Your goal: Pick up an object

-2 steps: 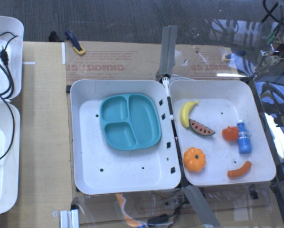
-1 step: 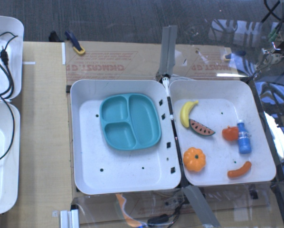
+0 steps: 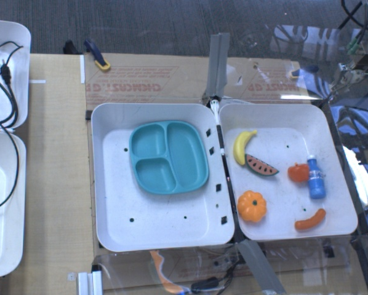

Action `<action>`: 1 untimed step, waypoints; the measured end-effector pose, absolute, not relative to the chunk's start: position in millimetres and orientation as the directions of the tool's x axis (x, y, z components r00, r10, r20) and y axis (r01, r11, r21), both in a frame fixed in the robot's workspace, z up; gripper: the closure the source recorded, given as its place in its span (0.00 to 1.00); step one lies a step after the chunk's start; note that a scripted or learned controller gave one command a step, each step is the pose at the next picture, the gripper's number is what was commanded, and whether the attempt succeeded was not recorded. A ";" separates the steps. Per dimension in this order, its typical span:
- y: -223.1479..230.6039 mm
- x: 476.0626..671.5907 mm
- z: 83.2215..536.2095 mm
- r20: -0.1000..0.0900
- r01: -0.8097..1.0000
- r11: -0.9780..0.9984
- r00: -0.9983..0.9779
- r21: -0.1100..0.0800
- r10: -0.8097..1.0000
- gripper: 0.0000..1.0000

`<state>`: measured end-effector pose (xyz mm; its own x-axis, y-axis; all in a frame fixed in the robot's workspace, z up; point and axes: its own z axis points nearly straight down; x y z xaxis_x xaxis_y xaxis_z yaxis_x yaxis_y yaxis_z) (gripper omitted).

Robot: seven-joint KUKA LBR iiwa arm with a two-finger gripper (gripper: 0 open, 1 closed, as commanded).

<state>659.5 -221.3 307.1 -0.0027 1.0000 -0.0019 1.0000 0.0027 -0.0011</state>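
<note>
Camera view: nothing lifted yet, every object lies in its bin

Nearest in the view's right-hand bin lie an orange sausage and a small pumpkin, well apart. Behind them a blue bottle touches a red-orange fruit. A watermelon slice sits just beside a banana farther back. The left-hand bin bears a teal divided plate. Whether the gripper is apart or together, I cannot tell. Judging by this, the whole pick remains: choosing a target, descending, closing, lifting.
</note>
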 end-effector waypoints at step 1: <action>-221.0 659.6 302.4 -0.002 1.000 0.003 -0.003 -0.001 1.000 1.00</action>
